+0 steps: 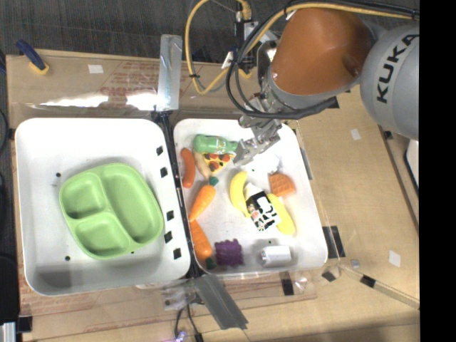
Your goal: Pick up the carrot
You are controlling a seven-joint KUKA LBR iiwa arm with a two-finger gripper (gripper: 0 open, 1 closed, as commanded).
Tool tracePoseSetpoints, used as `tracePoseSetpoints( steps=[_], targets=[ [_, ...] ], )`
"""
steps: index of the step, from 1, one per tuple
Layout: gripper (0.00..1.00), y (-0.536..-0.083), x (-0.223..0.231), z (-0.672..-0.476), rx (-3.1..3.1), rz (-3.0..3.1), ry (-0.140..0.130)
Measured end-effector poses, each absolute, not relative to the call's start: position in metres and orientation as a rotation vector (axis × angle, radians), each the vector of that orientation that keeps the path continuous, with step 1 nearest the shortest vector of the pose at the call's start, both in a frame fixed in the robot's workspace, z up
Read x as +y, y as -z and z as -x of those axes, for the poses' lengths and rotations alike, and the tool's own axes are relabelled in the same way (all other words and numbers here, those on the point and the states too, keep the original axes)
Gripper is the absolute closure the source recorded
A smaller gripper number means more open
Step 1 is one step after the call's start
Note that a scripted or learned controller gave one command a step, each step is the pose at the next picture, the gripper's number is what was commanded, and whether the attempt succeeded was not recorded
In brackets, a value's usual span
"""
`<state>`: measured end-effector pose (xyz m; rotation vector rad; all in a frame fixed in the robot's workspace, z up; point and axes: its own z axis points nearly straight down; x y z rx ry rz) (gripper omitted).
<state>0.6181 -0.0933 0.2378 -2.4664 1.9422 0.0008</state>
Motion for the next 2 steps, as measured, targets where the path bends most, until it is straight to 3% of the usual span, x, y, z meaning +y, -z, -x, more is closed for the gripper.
tracePoseSetpoints(
  steps=[1,2],
  targets=[
    [1.0,-0.232,-0.09,-0.657,1.091,2.943,-0.002],
    [1.0,-0.251,-0.199,-0.648,1.054,2.959,0.004]
  ],
)
